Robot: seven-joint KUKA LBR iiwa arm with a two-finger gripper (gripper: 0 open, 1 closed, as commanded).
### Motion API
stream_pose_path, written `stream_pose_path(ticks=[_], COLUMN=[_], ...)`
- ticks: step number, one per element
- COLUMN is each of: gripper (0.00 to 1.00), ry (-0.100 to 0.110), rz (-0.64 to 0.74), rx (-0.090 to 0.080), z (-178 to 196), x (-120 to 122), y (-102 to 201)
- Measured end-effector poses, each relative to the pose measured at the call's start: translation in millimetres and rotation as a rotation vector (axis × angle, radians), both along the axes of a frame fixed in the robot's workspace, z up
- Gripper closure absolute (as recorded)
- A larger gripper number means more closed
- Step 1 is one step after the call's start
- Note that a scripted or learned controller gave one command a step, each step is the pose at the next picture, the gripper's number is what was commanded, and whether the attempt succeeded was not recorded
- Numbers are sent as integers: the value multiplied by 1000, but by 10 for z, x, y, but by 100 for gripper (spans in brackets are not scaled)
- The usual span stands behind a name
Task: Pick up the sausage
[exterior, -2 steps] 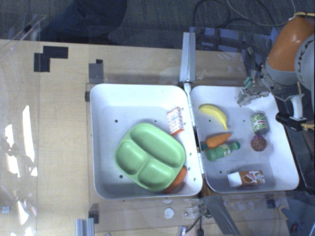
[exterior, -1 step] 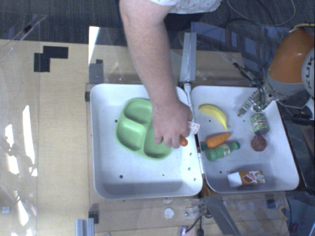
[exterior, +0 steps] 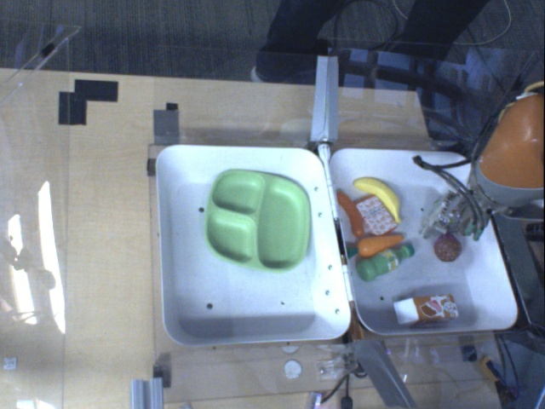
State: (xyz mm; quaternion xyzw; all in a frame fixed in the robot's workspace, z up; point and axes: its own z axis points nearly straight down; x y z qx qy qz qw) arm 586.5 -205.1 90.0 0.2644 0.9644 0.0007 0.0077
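The sausage [exterior: 347, 213] is a reddish-orange link lying lengthwise against the left wall of the right bin [exterior: 494, 301]. My gripper [exterior: 449, 218] hangs over the right part of that bin, well to the right of the sausage and apart from it. A dark red round item [exterior: 447, 247] lies just below the gripper. The grey arm with its orange band [exterior: 513, 152] comes in from the right edge.
Next to the sausage lie a banana [exterior: 381, 196], a speckled pink slab [exterior: 375, 216], a carrot [exterior: 381, 244] and a green bottle [exterior: 384, 262]. A small carton [exterior: 427, 309] sits near the bin's front. The left bin [exterior: 183, 305] holds a green divided plate [exterior: 259, 218].
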Motion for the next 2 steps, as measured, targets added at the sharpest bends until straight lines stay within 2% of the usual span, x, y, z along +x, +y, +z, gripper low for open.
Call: stream_pose_path(ticks=[1,2], gripper=[100,100], ry=[6,8], rz=[-76,56], rx=[3,1], z=[755,897], x=[524,-201], y=[9,-5])
